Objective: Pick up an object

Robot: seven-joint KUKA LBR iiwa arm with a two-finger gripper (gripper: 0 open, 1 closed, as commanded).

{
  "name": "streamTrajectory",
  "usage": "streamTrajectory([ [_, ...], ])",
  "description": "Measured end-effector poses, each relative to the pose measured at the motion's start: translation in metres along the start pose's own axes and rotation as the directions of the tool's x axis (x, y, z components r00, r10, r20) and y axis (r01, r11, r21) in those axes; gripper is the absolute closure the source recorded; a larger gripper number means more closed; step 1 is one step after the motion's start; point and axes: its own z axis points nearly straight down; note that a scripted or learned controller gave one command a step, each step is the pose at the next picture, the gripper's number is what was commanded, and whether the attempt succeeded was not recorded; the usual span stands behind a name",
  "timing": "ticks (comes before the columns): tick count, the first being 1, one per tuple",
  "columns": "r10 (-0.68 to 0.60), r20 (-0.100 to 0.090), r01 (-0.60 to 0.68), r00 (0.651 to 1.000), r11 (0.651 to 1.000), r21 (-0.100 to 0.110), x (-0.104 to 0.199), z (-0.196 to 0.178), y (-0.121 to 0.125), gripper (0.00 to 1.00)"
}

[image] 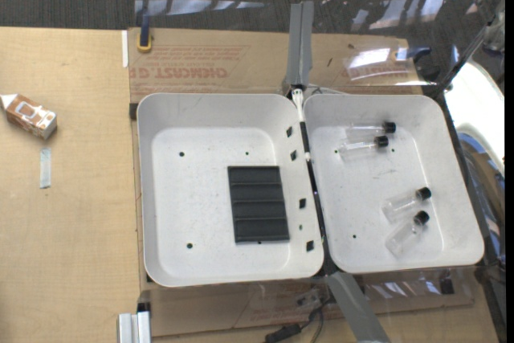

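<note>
Vials lie on their sides in the right bin (353,201), which suits a grasp from above: one pair (365,137) toward 12 o'clock, another pair (405,216) toward 5 o'clock, each pair nearly touching, black caps pointing to 3 o'clock. A black ridged block (259,204) lies flat at the centre of the left bin (173,173), well apart from its walls, probably the easiest target. A reach would likely enter over the 3 o'clock rim.
</note>
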Motion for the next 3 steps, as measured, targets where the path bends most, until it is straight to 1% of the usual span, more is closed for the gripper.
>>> streamTrajectory([
  [1,-0.091,0.002,0.091,0.996,0.996,0.0,-0.0043,-0.0011,0.0005,1.0],
  [2,-0.209,0.002,0.209,0.978,0.978,0.001,-0.0096,-0.0018,0.001,1.0],
  [3,-0.209,0.002,0.209,0.978,0.978,0.0,-0.0095,-0.0018,0.001,0.0],
])
